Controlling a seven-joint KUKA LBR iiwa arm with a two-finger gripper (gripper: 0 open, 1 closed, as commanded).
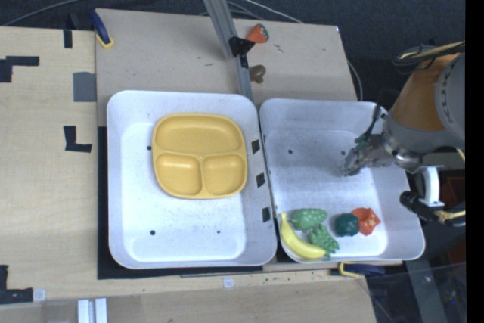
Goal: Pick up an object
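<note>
Two shallow white bins sit side by side — the left bin (125,185) bearing one yellow divided tray (200,155), the right bin (318,132) holding one banana (296,242), two green leafy pieces (308,218) (324,240), one dark green ball (346,225) and one red piece (367,220) — five small items.

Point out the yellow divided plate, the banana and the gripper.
yellow divided plate (200,155): camera view, on the ridge between its compartments, in the left bin.
banana (297,244): camera view, on its curved middle, at the right bin's near-left corner.
gripper (353,165): camera view, at its fingertips, low over the right bin.
</note>
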